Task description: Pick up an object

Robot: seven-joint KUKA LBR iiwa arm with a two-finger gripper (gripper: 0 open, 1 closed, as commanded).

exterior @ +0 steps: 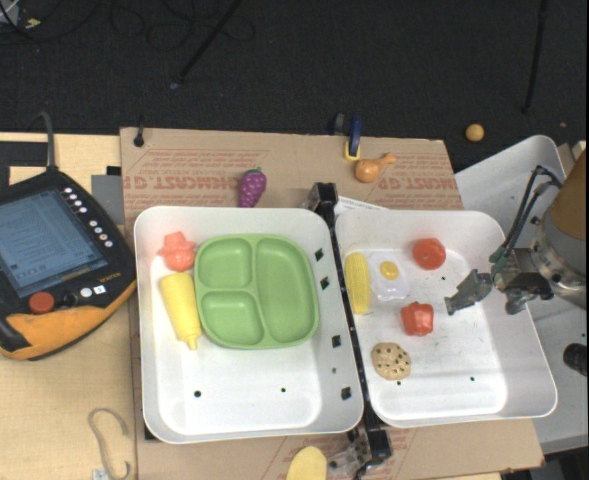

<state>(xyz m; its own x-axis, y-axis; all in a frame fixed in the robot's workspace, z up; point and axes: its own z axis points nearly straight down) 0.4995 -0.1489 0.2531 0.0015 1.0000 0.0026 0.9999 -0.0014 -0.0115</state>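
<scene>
The right bin (519,388) holds a yellow corn cob (357,282), a toy fried egg (388,274), a red tomato (429,253), a small red fruit (417,318) and a cookie (391,360). My gripper (489,298) hovers over the right side of this bin with its two dark fingers spread open and nothing between them. The left finger tip sits just right of the small red fruit and apart from it. The left bin (244,398) carries a green divided plate (255,292), a yellow bottle (181,308) and a pink toy (177,252).
A teach pendant (39,258) lies on the bench at left. Behind the bins, purple grapes (252,186), an orange gourd (372,168) and a blue clamp (353,140) rest on the cardboard. A yellow toy (307,462) lies at the front edge.
</scene>
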